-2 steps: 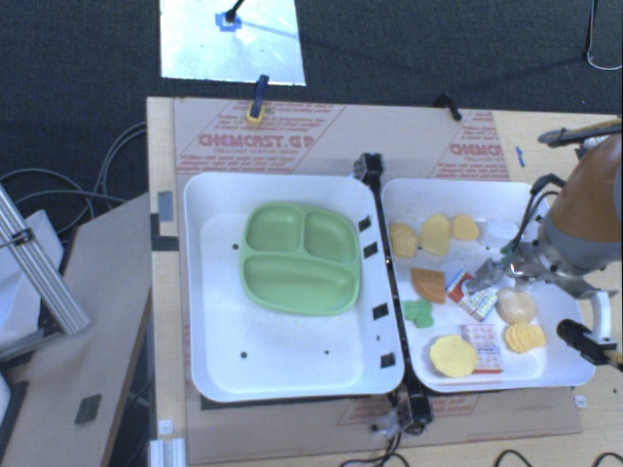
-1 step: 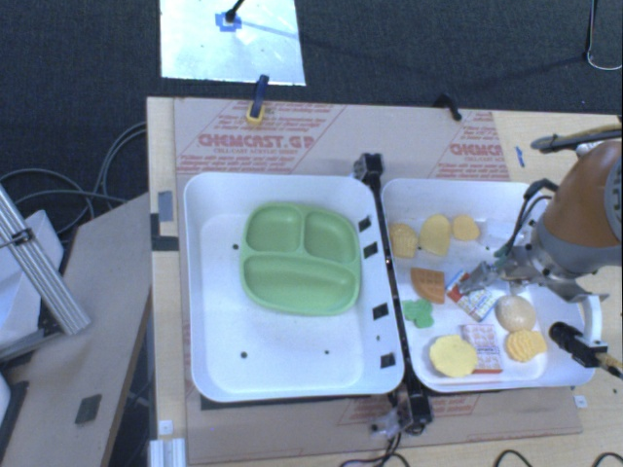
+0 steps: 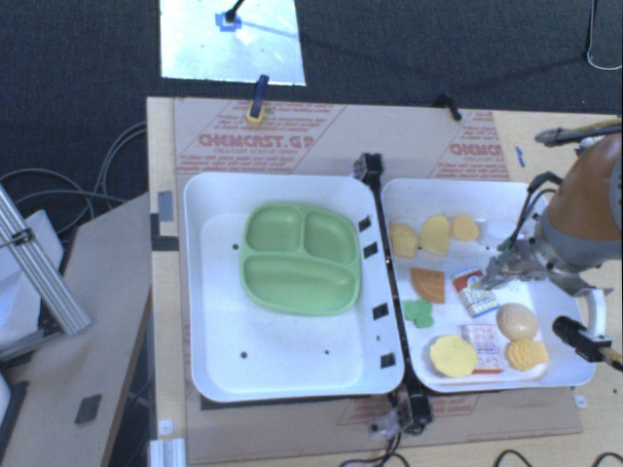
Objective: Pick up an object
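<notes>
The robot arm (image 3: 584, 207) reaches in from the right, its gripper (image 3: 494, 272) low over the right bin (image 3: 487, 195). A small red-and-white packet (image 3: 477, 296) lies just beneath it, among toy foods. Left bin holds a green divided plate (image 3: 300, 259).

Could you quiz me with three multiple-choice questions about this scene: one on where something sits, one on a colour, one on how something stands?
1. Where is the divided plate?
A. left bin
B. right bin
C. on the floor

2. What colour is that plate?
A. red
B. green
C. blue

3. Where is the pincer?
A. over the left bin
B. low in the right bin, by the small packet
C. outside both bins

Answers: 1 A, the plate lies in the left bin. 2 B, it is pale green. 3 B, the arm's tip is among the play food, beside the packet.
</notes>
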Available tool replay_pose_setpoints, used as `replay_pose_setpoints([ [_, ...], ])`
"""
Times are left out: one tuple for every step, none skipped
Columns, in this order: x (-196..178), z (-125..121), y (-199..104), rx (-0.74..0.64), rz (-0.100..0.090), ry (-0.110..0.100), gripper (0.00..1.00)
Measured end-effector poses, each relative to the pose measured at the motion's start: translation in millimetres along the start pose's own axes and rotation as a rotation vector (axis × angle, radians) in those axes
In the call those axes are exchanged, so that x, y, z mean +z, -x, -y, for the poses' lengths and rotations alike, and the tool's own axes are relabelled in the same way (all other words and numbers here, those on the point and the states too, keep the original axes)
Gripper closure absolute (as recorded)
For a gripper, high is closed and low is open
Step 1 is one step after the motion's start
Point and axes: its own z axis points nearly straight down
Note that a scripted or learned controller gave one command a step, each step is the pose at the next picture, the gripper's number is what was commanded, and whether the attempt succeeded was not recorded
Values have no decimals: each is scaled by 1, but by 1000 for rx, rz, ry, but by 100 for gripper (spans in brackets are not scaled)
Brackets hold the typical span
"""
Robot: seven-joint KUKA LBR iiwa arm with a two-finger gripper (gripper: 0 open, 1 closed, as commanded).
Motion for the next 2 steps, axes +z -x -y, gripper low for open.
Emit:
replay_pose_setpoints([
  [-51,-1,-10,-3,4,-7,100],
  [-94,-4,-11,-3,4,-6,100],
])
